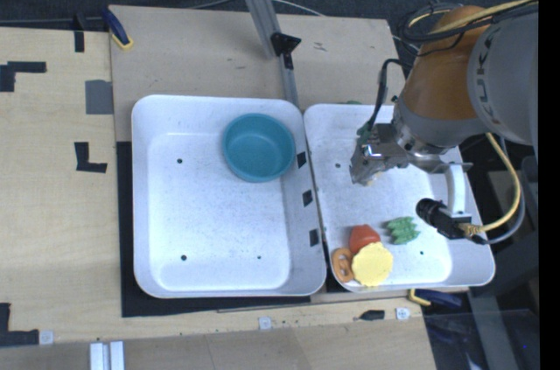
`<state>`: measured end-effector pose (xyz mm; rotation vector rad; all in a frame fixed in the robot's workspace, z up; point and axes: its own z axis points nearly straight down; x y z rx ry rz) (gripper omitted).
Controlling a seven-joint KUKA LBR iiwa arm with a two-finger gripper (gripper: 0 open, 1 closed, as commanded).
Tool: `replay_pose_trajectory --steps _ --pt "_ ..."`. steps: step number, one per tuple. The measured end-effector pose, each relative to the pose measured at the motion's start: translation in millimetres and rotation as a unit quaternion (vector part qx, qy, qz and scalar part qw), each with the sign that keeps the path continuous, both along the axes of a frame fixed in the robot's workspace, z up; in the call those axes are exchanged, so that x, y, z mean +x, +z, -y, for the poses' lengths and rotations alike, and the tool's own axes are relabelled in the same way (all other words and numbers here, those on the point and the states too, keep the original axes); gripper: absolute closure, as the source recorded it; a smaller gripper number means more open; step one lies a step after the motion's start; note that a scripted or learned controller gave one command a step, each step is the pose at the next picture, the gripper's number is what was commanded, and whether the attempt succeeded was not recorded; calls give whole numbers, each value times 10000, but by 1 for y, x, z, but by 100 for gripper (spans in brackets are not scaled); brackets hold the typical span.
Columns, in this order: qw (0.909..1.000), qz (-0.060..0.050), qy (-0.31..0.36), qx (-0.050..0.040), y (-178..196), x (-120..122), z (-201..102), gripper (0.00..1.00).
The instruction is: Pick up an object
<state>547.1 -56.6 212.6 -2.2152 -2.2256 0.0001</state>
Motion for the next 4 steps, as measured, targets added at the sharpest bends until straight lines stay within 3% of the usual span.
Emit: replay_pose_trajectory --steps 3,4 --pt "10000 -1 -2 -3 7 -31 -145 100" --pt "10000 0 -20 -6 7 -30 -143 0"
